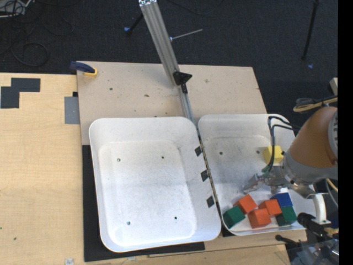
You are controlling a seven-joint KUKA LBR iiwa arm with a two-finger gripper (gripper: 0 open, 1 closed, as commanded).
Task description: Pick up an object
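Coloured blocks lie just beneath the end effector, seemingly empty.

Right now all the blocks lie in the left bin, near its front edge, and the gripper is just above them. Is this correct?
Not quite: the camera view shows the blocks in the right bin, not the left one. The rest holds: near its front edge, gripper just above them.

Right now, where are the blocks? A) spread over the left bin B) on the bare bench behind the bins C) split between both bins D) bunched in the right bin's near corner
D: the orange blocks, green blocks and blue block cluster in the right bin's near corner, beside the arm.
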